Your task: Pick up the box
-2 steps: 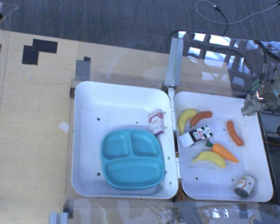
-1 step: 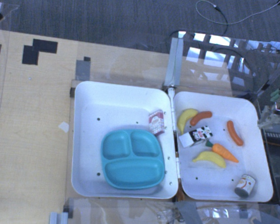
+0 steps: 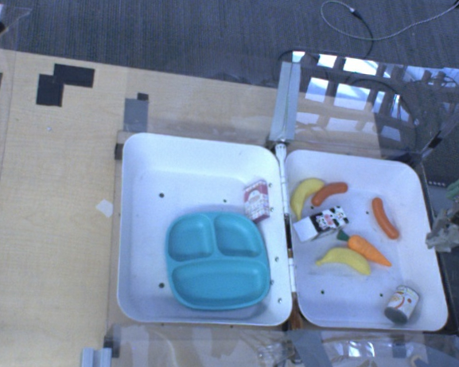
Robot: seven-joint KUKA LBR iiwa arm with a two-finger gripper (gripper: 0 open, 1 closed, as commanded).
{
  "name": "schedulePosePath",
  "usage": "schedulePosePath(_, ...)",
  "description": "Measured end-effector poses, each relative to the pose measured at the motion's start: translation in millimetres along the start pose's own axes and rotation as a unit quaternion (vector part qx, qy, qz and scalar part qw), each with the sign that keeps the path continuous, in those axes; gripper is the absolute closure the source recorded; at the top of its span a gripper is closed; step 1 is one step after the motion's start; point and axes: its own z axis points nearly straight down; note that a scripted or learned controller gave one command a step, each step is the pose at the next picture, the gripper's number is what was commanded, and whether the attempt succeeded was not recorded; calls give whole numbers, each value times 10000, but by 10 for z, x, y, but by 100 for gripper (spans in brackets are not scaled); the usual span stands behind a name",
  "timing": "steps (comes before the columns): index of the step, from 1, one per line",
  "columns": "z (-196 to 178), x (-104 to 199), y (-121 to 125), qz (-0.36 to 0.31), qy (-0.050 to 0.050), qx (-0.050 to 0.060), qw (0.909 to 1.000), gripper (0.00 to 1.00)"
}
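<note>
Box [image 3: 258, 199]: left bin [image 3: 144, 203], far right corner, tilted.
Gripper [image 3: 447, 235]: right bin's [image 3: 378, 312] right edge; box lies well left.
Gripper state: cannot tell.

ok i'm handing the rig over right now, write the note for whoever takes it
Tool: at the right edge of the right bin, above the rim, nothing seen in it; finger state unclear.
Box: the small red and white box lies in the left bin, near its right wall, just above the blue divided plate.
Right bin also holds two bananas, a carrot, two sausages, a black and white carton and a small can.
Done: nothing, box not picked.
Left: move across to the left bin, grasp the box, lift.
</note>
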Motion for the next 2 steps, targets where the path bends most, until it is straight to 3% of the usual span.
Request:
schedulePosePath(1, -107, 14, 15, -32, 1, -20, 10000, 100)
schedulePosePath(2, 237, -19, 69, 923, 3, 13, 9957, 100)
